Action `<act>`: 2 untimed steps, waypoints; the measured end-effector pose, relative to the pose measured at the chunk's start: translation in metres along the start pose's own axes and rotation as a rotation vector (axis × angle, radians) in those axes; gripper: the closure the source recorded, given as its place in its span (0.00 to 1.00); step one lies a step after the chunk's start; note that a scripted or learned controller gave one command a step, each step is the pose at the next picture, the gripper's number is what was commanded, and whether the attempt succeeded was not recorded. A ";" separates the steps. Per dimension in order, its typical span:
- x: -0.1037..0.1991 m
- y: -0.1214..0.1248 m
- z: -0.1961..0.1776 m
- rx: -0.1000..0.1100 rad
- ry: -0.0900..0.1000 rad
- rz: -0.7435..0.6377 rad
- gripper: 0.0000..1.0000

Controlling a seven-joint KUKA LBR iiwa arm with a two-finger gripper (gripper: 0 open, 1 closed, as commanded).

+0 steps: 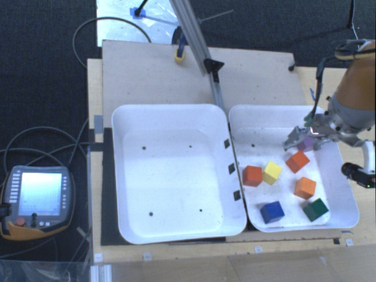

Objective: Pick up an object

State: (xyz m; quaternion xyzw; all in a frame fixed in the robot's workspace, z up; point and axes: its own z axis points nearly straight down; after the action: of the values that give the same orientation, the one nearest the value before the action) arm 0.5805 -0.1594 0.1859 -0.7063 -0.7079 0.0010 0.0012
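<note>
A small pale purple block (307,143) sits in the upper right part of the right-hand shallow white bin (258,119), partly covered by the metal two-finger gripper (305,138), so only a lilac corner of it shows. The gripper is down over that block, and whether it is spread or clamped on the block cannot be told from this slanted view. Relative to the purple block, an orange-red wooden cube (298,161) lies just below it, tilted on the bin floor. Lower still sits a lighter orange cube (305,187), and beneath that a dark green cube (316,209) near the bin's lower right corner. To the lower left of the purple block are a yellow cube (272,172) touching a red-orange cube (252,175), and a blue cube (272,211) lies further down. The left-hand white bin (170,113) lies well to the left of the purple block.
</note>
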 end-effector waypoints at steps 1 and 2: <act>0.005 -0.003 0.059 -0.004 -0.001 -0.001 0.00; 0.004 -0.002 0.046 -0.008 -0.001 -0.003 1.00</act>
State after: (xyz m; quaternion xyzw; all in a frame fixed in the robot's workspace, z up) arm 0.5786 -0.1553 0.1401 -0.7053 -0.7089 -0.0015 -0.0022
